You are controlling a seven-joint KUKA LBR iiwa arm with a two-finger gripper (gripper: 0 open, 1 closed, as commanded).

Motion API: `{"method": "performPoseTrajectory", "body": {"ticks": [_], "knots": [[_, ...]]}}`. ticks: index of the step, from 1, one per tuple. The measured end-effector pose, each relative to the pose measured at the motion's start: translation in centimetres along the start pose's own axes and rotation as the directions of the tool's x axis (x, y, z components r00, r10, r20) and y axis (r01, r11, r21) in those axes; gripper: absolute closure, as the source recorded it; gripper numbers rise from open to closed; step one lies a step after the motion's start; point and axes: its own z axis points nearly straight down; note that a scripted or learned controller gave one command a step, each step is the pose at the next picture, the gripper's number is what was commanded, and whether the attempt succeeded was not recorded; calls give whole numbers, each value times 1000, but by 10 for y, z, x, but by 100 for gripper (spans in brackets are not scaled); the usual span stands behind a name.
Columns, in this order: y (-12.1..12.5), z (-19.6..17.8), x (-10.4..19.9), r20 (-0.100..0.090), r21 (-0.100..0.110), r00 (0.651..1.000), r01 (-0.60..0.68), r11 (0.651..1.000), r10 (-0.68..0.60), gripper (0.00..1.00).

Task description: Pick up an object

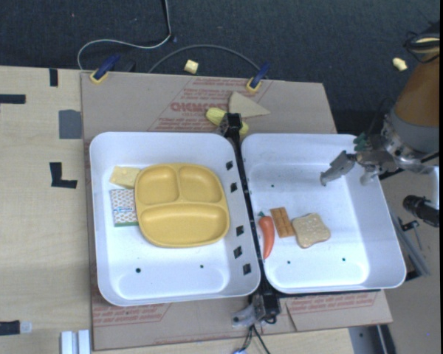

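Right bin (pixel 369 271), near side: carrot (pixel 267 236) by the left wall; cracker (pixel 281 222) just beside it; slice of bread (pixel 311 230) touching the cracker. Left bin (pixel 103 271): yellow divided plate (pixel 183 204), small packet (pixel 122 206) and yellow wedge (pixel 124 175) at its left. Far right: claw (pixel 338 169) above the right bin, holding nothing; opening cannot be told.

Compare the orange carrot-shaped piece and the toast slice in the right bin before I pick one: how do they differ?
The carrot is orange, long and thin, lying against the divider; the toast slice is tan, squarish and flat, further out on the floor of the right bin. Both lie untouched, well away from the gripper.
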Motion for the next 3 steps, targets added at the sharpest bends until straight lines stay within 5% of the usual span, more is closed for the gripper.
{"method": "performPoseTrajectory", "body": {"ticks": [2,3], "knots": [[-14,138,86,7,-4,1000,0,1000,0,0],[-13,126,86,3,-4,1000,-1,1000,1,100]]}}
